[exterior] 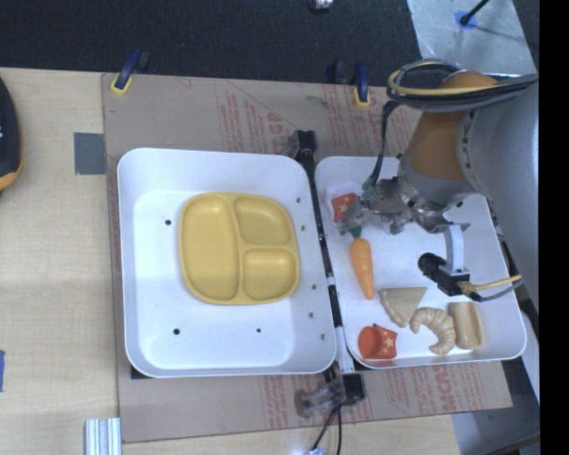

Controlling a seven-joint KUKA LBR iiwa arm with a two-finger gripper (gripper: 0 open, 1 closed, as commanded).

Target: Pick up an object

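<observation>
Gripper is down in the right bin, near its top-left corner, wrist over it. Can't tell the state of the tool: it's too small and cluttered there.

A small red piece sits just beside the tip, on its left, probably touching; can't confirm it's held. Carrot lies just below the tool, long axis running top-to-bottom, thick end nearest the tool.

Further below: wedge, croissant, bread, and a red pepper at the bin's bottom-left. Yellow tray is in the left bin, well to the tool's left.

My read: nearest candidate is the red piece, then the carrot. For the carrot, close across its width, not along its length.
</observation>
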